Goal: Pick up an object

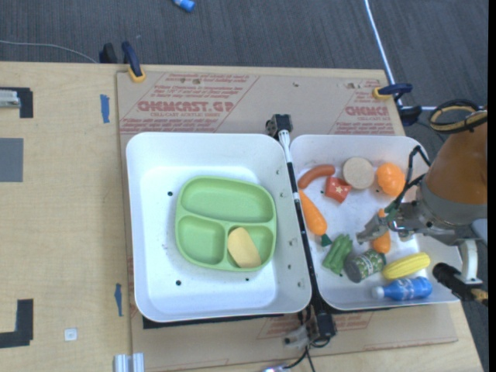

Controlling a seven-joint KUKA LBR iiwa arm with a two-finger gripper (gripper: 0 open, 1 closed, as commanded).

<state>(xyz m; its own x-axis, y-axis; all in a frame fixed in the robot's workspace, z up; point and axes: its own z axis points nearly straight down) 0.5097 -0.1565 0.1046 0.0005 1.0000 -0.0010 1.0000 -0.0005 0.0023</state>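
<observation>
My gripper (378,228) hangs low in the right bin (350,142), near its middle right, with the orange-banded arm (457,173) coming in from the right. A small orange piece (380,243) lies right under the gripper's tip; whether it is touched is unclear. Around it lie an orange ball (390,179), a beige disc (359,172), a red piece (337,188), a red sausage (316,174), an orange carrot (313,213), a green vegetable (337,253), a grey can (364,266), a yellow corn-like piece (406,266) and a blue bottle (403,289).
The left bin (147,208) holds a green divided plate (225,200) with a yellow lump (243,247) in its lower right compartment. Clamps sit at the board's back corners (133,62). A small blue bottle (179,1) lies on the floor beyond.
</observation>
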